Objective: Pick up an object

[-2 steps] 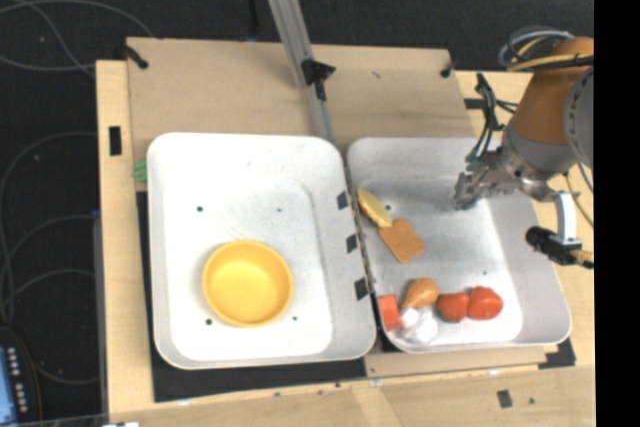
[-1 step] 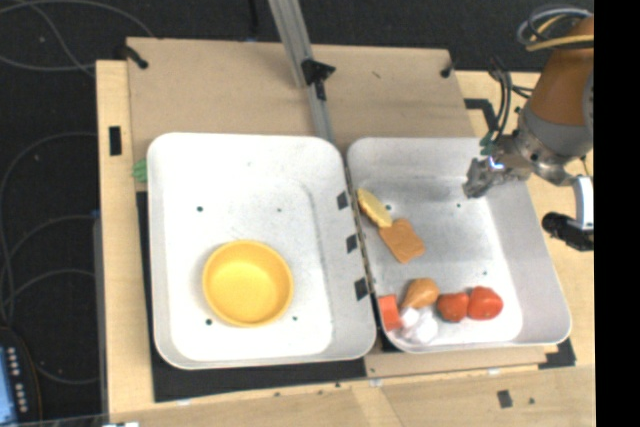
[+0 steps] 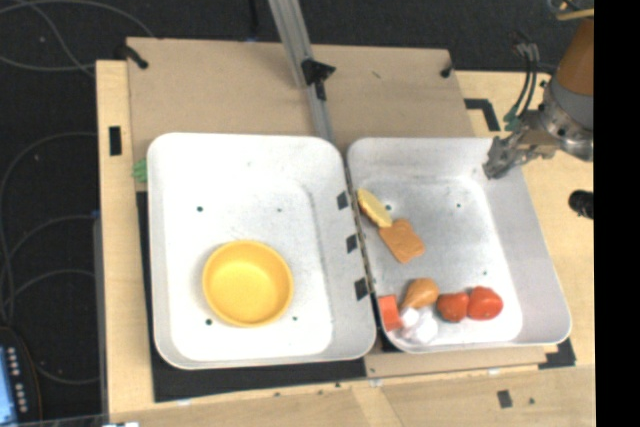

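A: Where do we stand?
B: Our gripper (image 3: 498, 158) hangs over the far right corner of the right bin (image 3: 520, 245); whether it is open we cannot tell, and we see nothing in it

A: And the objects?
B: Toward the near-left of us: a yellow slice (image 3: 375, 208) touching a tan block (image 3: 402, 241), its long axis diagonal; farther on, red pieces (image 3: 470, 304) along the near wall. The yellow bowl (image 3: 247, 282) sits in the left bin (image 3: 240, 175)
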Robot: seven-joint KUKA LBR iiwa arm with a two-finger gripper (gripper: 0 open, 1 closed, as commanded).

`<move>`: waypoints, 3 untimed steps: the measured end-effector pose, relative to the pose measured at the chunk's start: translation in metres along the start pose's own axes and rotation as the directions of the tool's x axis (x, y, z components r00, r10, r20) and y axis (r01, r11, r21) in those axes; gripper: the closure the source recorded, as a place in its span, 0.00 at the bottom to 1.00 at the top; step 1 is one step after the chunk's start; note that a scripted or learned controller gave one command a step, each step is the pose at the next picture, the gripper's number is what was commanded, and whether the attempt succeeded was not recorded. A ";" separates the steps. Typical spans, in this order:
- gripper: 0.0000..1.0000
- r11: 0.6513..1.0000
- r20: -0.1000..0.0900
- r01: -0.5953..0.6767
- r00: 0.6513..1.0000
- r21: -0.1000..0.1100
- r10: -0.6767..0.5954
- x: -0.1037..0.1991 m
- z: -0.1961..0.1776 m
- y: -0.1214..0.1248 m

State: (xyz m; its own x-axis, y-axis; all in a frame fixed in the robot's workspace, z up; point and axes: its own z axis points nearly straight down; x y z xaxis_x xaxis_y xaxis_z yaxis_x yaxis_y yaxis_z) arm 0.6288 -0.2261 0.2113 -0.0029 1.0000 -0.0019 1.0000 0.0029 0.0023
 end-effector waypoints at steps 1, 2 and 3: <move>1.00 1.000 0.000 0.001 1.000 0.000 -0.001 0.002 -0.060 0.005; 1.00 1.000 -0.001 0.002 1.000 0.002 -0.002 0.054 -0.052 -0.006; 1.00 1.000 -0.003 0.004 1.000 0.001 -0.004 0.110 -0.056 -0.012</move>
State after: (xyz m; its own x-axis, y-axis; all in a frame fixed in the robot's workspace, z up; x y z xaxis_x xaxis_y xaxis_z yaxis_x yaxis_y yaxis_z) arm 0.6164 -0.1159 0.2675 -0.0066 1.0000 0.0009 1.0000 0.0066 0.0012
